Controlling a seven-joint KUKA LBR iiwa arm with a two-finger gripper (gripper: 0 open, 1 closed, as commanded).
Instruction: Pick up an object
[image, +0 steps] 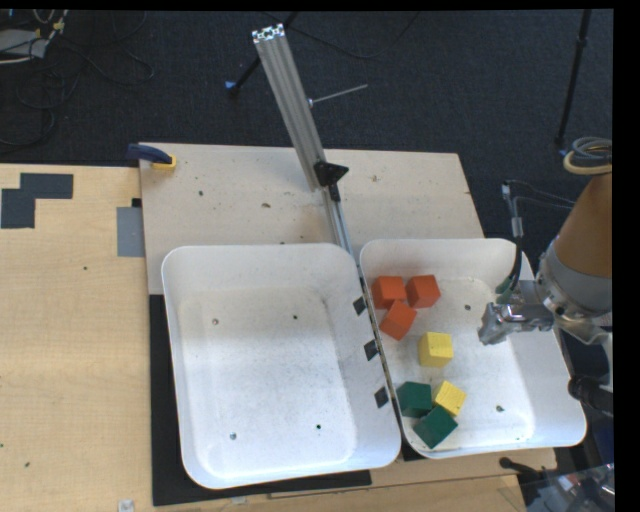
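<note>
Reaching into the right bin (470, 255) from its right side, the arm carries the claw (497, 325) low over bare bin floor. Whether its tips are spread or pressed together cannot be told at this slant; nothing visible sits between them.

All seven blocks lie to the claw's left, apart from it. Nearest is a yellow block (435, 348), standing alone just left of the claw and slightly toward the viewer. Farther left and away from the viewer, three orange blocks (421, 290) touch one another. Toward the viewer, a second yellow block (450, 397) is wedged against two green blocks (416, 398).

Judged as the approach stage, with no pick yet made. The lone yellow block looks the soundest target: free space on every side lets the tips straddle it. A good attempt would centre above it, align with two flat faces, descend fully, then close. The crowded clusters risk a blocked or glancing grip.
</note>
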